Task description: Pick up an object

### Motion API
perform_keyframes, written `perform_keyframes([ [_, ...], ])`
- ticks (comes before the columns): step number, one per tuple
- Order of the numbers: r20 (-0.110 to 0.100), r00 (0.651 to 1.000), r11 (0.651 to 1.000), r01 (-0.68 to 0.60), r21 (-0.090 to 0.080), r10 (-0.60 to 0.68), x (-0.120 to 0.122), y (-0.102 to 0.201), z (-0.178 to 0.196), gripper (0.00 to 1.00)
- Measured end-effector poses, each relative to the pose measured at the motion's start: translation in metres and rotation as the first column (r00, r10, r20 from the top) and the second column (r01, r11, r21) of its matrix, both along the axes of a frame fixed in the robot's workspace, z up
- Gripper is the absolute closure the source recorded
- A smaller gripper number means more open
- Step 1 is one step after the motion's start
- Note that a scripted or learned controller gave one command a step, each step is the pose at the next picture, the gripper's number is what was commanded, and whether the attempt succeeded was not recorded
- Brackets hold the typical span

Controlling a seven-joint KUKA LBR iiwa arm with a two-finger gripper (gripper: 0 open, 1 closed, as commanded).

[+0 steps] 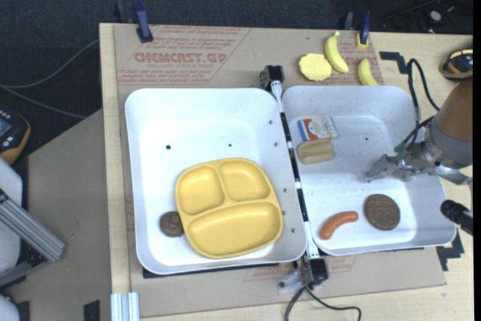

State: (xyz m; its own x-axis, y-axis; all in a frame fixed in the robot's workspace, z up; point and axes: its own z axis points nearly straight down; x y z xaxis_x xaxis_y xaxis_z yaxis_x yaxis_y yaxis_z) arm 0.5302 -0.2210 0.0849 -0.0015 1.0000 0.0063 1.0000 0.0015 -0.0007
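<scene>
The gripper is hovering low in the right bin; how wide it is open, I cannot tell. Just beside it, a flat round brown cookie and a smooth orange sausage are lying.

Two blue clamps grip the far edge of the bench. Near its far right corner lie two bananas and a yellow wavy piece.

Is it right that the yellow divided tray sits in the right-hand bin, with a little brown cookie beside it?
Not quite. The camera view shows the yellow divided tray in the left bin, not the right one. The small brown cookie does lie beside it, at its left edge.
</scene>
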Motion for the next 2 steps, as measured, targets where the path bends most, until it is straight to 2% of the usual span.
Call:
perform_keyframes([
  [1, 0.025, 1.000, 1.000, -0.004, -0.015, 0.005, 0.093, -0.002, 0.152, 0.00],
  [2, -0.004, 1.000, 1.000, -0.002, -0.003, 0.002, 0.086, 0.047, 0.083, 0.00],
])
